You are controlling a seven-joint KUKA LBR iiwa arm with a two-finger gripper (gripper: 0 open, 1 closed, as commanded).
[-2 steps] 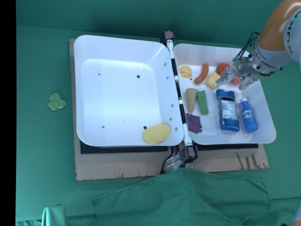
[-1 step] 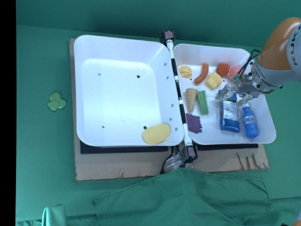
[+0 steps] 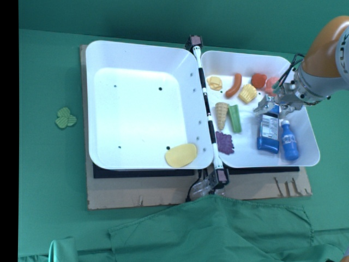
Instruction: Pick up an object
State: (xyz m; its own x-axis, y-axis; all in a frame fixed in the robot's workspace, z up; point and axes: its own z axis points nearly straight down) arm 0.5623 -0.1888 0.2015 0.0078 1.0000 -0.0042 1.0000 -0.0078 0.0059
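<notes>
My gripper (image 3: 272, 106) hangs over the right bin (image 3: 308, 158), right above the top end of a blue carton (image 3: 268, 135). Its fingers look spread, with nothing between them. A blue bottle (image 3: 289, 141) lies just right of the carton. Behind the gripper sit a red-orange piece (image 3: 258, 81) and a pinkish-red piece (image 3: 271, 84), which the gripper partly hides. Farther left in this bin are a yellow corn piece (image 3: 247, 94), a sausage (image 3: 233, 85), a small yellow item (image 3: 215, 83), a cone (image 3: 221, 115), a green stick (image 3: 235, 118) and purple grapes (image 3: 224, 142).
The left bin (image 3: 98, 53) holds a flat yellow piece (image 3: 181, 155) at its front right corner. A green leaf shape (image 3: 65, 118) lies on the bench left of the bins. Green cloth (image 3: 218, 231) is bunched along the front. A black-and-white bar (image 3: 204, 94) divides the bins.
</notes>
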